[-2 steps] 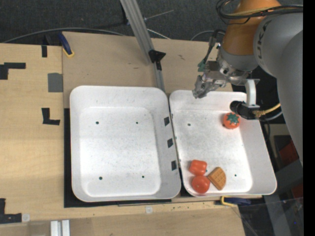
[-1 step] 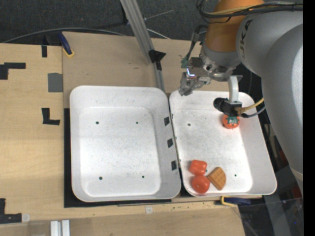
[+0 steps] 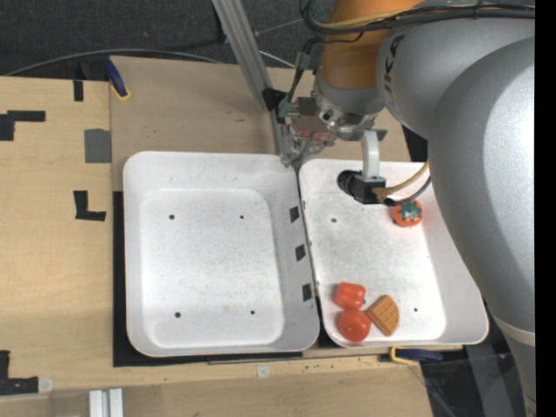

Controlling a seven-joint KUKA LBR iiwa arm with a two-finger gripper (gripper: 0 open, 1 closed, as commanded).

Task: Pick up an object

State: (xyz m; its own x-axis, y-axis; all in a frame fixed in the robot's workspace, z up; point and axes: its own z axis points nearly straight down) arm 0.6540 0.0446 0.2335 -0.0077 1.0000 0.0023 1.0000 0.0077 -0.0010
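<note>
My gripper (image 3: 294,153) hangs over the far rim where the two white bins meet, above the top left corner of the right bin (image 3: 434,268). Nothing shows in it. In the right bin, a small orange ball with a green top (image 3: 406,214) lies by the right wall. Near the front edge sit a red pepper-shaped piece (image 3: 349,295), a red round piece (image 3: 354,326) and a tan cracker-like piece (image 3: 383,314), close together. All of these lie well away from the gripper.
The left bin (image 3: 139,233) stands beside the right one. A slanted metal rail (image 3: 248,50) rises behind the gripper. The big grey arm (image 3: 486,146) covers the right side of the bench and overhangs the right bin's edge.
</note>
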